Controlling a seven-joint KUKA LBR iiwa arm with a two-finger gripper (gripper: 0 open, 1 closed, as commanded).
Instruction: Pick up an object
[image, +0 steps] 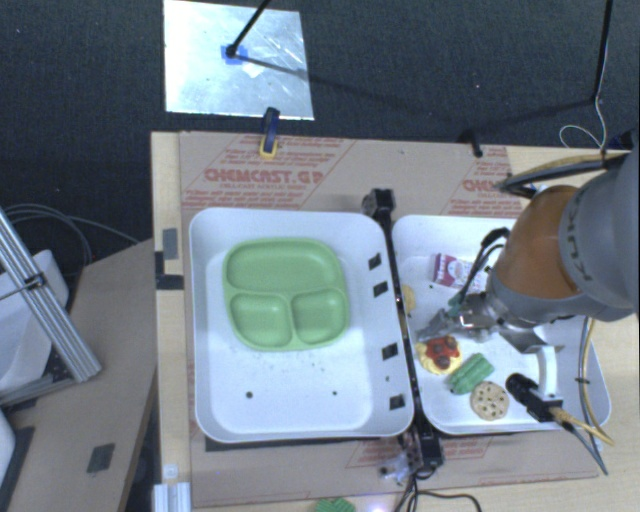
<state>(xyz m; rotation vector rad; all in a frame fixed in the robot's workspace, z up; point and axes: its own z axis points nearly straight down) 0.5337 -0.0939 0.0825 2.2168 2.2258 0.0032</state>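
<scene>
The right white bin (432, 235) holds several small items: a red and yellow toy (439, 353), a green piece (468, 373), a round brown cookie (489, 400), a red and white packet (447, 268) and a small yellow piece (407, 298) by the divider. My gripper (437, 325) reaches in from the right, low over the bin, just above the red and yellow toy. Its tips point left toward the bin's left wall. I see nothing held between them.
The left white bin (215, 400) carries a green three-compartment tray (285, 293). A black divider with clips (392, 300) runs between the bins. The grey arm with its orange band (545, 245) covers the right bin's far right. Cables (585, 395) lie at the bench's right edge.
</scene>
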